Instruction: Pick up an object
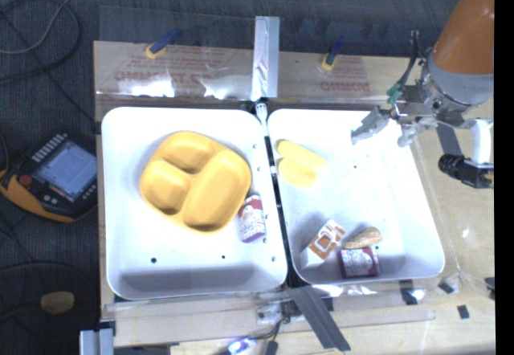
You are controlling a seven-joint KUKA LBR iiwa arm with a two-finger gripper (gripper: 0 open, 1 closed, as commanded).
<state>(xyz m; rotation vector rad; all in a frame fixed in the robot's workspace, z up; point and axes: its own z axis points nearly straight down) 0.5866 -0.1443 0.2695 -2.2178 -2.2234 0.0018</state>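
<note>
My gripper (387, 127) hangs over the upper right part of the right bin (401, 201), with its two grey fingers spread and nothing between them. Well to its left, by the bin's left wall, lies a pale yellow object (297, 163). Near the front of that bin sit a small orange-and-white packet (325, 239), a brown bread-like piece (361, 238) and a dark red can (358, 263). In the left bin (128, 261) rests a large yellow lumpy object (195, 179) with a small red-and-white can (252, 219) beside it.
A metal divider (266, 56) stands behind the seam between the bins. Clear plastic sheeting with clips covers the board at the back. A handheld pendant (56, 177) lies on the floor to the left. The arm's orange band (470, 20) is at the upper right.
</note>
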